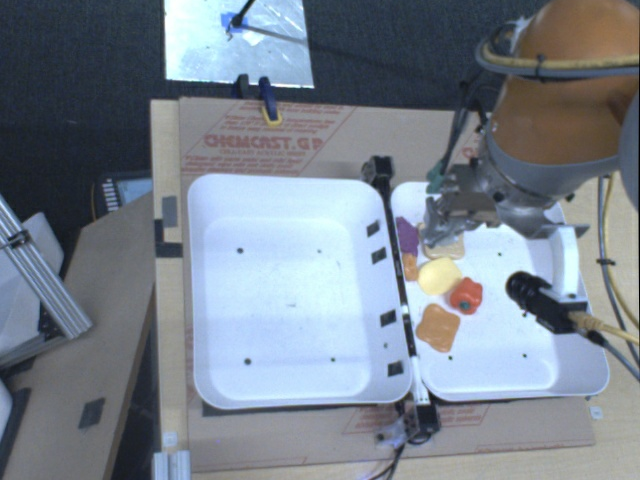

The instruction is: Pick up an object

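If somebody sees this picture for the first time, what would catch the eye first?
Probably the large grey and orange robot arm at upper right, its pincer low over the right white bin. Next, the small bright objects beside it: a pale yellow round piece, a red-orange piece and an orange slab.

A light wooden table (120, 298) carries a brown cardboard sheet (290, 133) printed with red lettering, on which two shallow white bins sit side by side, touching along a row of black clips (385, 258). The left bin (215, 368) and the right bin (570, 373) cover most of the sheet. A blue-and-yellow clamp (269, 103) grips the cardboard's far edge, beside a silvery square panel (200, 38) lying beyond it.
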